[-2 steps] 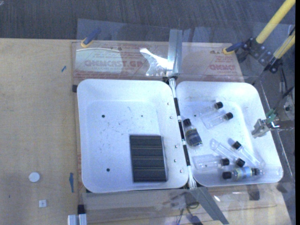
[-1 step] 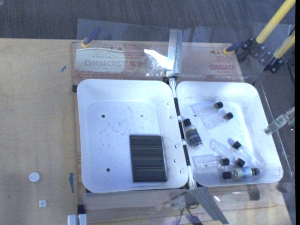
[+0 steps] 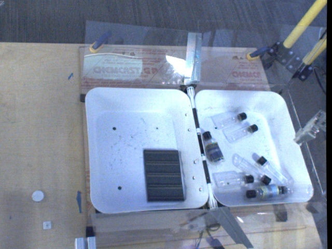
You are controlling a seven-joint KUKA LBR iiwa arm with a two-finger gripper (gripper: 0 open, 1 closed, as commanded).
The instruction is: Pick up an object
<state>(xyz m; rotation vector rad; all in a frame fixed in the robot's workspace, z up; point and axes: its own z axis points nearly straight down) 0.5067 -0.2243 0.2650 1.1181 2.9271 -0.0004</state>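
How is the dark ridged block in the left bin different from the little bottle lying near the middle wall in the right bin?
The ridged block is dark grey all over; the little bottle has a black cap and a partly see-through body. The block is flat, rectangular and much bigger; the bottle is small and round-sided. The block lies alone in the left bin; the bottle shares the right bin with other bottles. Both lie flat.

Two white bins: the left bin [image 3: 104, 113] speckled with faint dark marks, with a dark grey ribbed block [image 3: 164, 174] at its 5 o'clock. In the right bin [image 3: 275, 105], clear vials [image 3: 232, 120] with black caps; one at 6 o'clock [image 3: 267, 192] carries a greenish-blue label, one at 9 o'clock [image 3: 212, 149] a dark label. The bench [image 3: 36, 128] is pale tan; the board [image 3: 124, 69] at 12 o'clock bears red lettering, with yellow poles [image 3: 308, 14] at 1 o'clock
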